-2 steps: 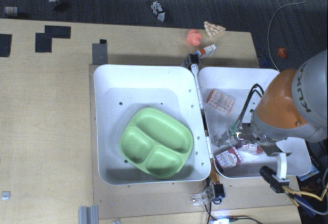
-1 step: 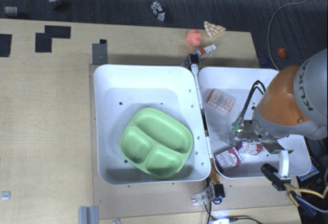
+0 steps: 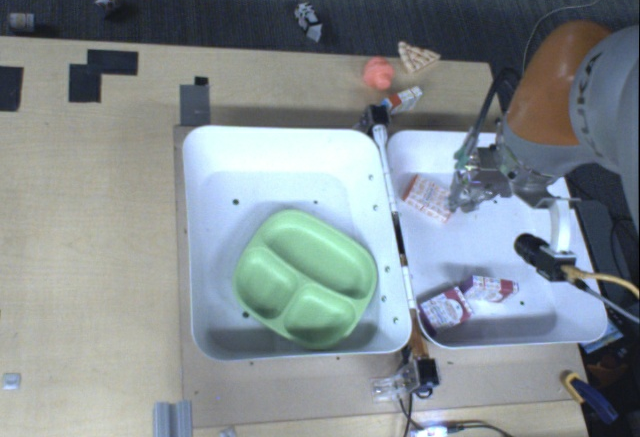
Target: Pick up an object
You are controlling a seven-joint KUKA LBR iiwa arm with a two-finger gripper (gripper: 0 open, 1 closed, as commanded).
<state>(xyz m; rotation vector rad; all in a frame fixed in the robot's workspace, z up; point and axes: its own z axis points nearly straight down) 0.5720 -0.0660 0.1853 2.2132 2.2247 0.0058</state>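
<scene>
Wooden bench, two white bins: a green tray [image 3: 305, 276] fills the left one. Over the right bin [image 3: 570, 325], the gripper [image 3: 466, 193] hangs just beside a red-and-white packet [image 3: 429, 198], nothing lifted yet. Whether it is clamped, I cannot tell; the grasp and lift remain.

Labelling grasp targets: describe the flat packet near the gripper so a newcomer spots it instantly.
Look at the right bin of the two white ones. Near its upper left corner, just left of the gripper, lies a small flat packet, white with a pink-red pattern. The bin's other item, a dark red wrapper, lies crumpled at the lower edge.
</scene>
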